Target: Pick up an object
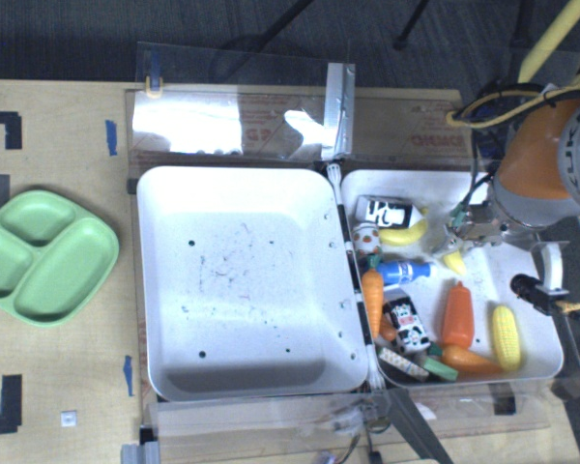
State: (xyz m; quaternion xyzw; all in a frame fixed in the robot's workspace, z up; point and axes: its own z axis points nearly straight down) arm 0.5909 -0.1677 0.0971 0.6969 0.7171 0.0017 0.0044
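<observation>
I watch through one fixed camera above the pale wooden bench (58, 375), tilted down on two shallow white plastic bins (242, 278), fairly near; its far edge perhaps lies topmost.

Two shallow white plastic bins — the left one (164, 201) speckled with faint dark scuffs, the right one (541, 361) holding a yellow toy corn cob (505, 336), an orange carrot (371, 298), an orange-red bottle-shaped toy (457, 315), a blue tube (403, 272) and a black-and-white cow-patterned toy (406, 323). A pale green divided plate (44, 256) sits on tan wood (58, 394).
</observation>
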